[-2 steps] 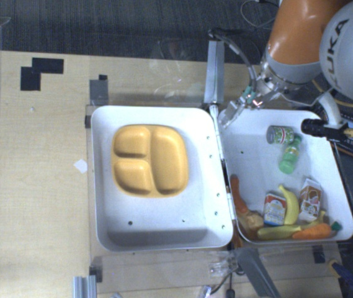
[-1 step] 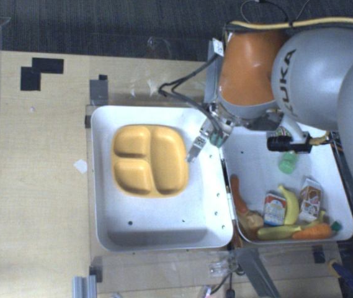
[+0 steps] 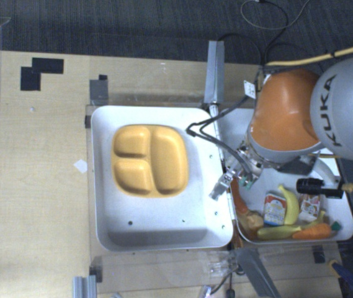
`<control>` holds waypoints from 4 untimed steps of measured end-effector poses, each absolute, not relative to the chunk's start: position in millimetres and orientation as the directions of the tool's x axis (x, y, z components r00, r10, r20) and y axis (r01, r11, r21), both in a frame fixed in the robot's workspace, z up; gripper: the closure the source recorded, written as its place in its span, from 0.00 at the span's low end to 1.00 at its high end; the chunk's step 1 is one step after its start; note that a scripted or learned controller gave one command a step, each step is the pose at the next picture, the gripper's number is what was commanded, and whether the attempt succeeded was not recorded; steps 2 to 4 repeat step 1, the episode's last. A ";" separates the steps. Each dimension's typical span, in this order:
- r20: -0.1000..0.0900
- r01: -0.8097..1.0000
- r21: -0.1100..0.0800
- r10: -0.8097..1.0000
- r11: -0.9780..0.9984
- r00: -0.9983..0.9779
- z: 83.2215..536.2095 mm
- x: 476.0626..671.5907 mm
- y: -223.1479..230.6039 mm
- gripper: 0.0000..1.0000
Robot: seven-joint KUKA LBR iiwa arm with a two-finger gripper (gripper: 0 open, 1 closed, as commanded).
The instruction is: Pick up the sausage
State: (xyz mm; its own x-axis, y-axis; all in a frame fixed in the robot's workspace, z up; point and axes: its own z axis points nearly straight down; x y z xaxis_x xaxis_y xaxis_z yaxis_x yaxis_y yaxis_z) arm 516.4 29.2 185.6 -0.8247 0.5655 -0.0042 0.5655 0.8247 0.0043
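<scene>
From where I stand, the pincer (image 3: pixel 221 186) hangs low over the ridge where the two bins meet, just at the right edge of the left bin (image 3: pixel 164 231), which carries a yellow sectioned tray (image 3: pixel 150 160). I cannot tell how it is set; the metal tip is too small and blurred to read. The sausage (image 3: pixel 240 203), as best I can make out, is the reddish-brown piece lying along the left wall of the right bin (image 3: pixel 348 225), its long axis running roughly toward and away from the arm's base side, top to bottom in the view. It sits just beside the pincer, slightly to the right and below. A banana (image 3: pixel 290 205), a carrot (image 3: pixel 316 231) and a small carton (image 3: pixel 275 208) crowd nearby. I judge a short shift rightward and down is needed.
</scene>
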 end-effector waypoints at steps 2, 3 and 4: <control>-0.007 0.521 0.006 0.521 0.854 -0.854 242.3 539.6 26.7 0.00; -0.007 0.521 0.006 0.521 0.854 -0.854 242.3 539.6 26.7 0.00; -0.007 0.521 0.006 0.521 0.854 -0.854 242.3 539.6 26.7 0.00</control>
